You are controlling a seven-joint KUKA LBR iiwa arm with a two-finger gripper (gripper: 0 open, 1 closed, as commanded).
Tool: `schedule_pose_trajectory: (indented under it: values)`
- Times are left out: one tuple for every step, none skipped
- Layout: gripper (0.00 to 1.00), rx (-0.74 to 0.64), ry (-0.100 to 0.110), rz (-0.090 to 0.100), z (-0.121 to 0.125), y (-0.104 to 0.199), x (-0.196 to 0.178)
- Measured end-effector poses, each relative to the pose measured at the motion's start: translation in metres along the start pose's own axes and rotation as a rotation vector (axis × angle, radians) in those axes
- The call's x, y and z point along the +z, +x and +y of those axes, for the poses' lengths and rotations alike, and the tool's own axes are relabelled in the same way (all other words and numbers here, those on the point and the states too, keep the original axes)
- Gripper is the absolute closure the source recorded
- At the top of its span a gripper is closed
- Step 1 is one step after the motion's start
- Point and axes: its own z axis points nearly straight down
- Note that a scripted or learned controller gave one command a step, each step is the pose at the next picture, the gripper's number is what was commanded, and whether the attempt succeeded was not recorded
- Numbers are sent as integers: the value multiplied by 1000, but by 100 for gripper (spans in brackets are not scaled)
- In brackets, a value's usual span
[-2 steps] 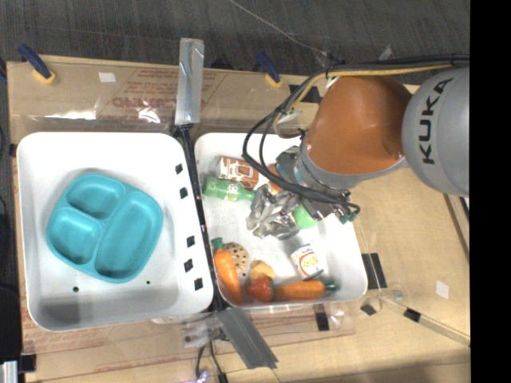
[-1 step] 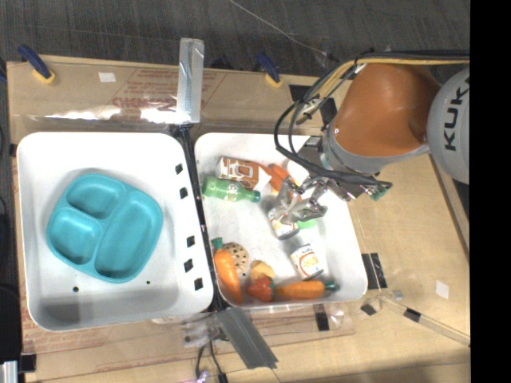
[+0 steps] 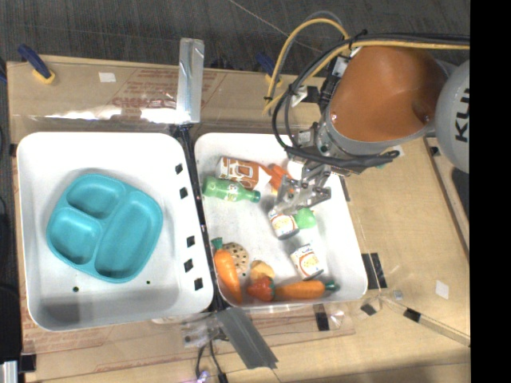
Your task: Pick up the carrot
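**Carrot lies at the front of the right bin, gripper above the bin's middle**

The carrot (image 3: 301, 290) is a long orange piece with a green tip at its right end. It lies flat along the front wall of the right bin (image 3: 351, 238), pointing left to right, well apart from the gripper (image 3: 302, 194).

The right bin holds a jumble of play food. Left of the carrot sit a red tomato-like piece (image 3: 260, 290), a pale round item (image 3: 263, 270) and an orange curved piece (image 3: 227, 274), with a speckled brown item (image 3: 235, 254) just behind it. A small white jar with an orange label (image 3: 306, 260) stands just behind the carrot. Another small jar (image 3: 283, 224) lies nearer the middle, with a light green piece (image 3: 306, 218) beside it. At the back are a green bottle (image 3: 230, 191) lying on its side and a brown-and-white box (image 3: 239, 170).

The left bin (image 3: 32, 166) holds a teal divided plate (image 3: 104, 226) with three compartments.

The gripper hangs over the middle of the right bin, close to the small jar and the light green piece; how far its jaws stand apart cannot be told. Nothing is seen held between them.

On the grey arm (image 3: 459, 118) at the right edge the letters "KU" can be read. Labels on the jars and box are too small to read.
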Motion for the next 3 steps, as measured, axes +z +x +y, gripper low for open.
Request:
schedule_pose_trajectory:
  values:
    - [100, -281, -1, -1, -57, -47, 10]
    - [100, -521, -1, -1, -93, -20, 32]
    - [100, -885, -1, 0, -110, 31, -6]
